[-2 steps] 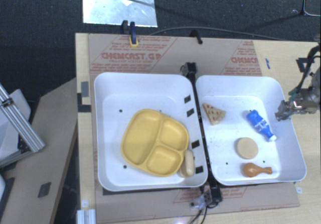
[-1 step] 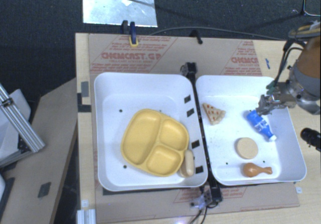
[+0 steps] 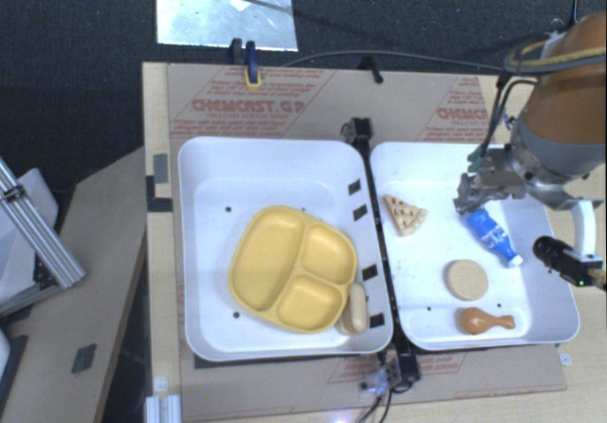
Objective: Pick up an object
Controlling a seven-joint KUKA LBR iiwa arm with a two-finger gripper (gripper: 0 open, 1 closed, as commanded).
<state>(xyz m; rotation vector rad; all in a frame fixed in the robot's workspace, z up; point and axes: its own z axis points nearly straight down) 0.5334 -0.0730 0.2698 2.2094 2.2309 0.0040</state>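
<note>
Target you want is the blue bottle [image 3: 492,234]: small, blue with a white label band, lying flat and slanted in the right bin [image 3: 417,167], near its right side. Gripper [image 3: 477,195] sits right over the bottle's upper end, touching or just above it. You can't tell from this angle how far the jaws are apart, or whether they have any grip on it.

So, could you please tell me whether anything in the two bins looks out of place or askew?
Only slightly: the yellow divided tray sits skewed in the left bin, and a pale bread roll lies wedged against its corner rather than in a compartment.
</note>
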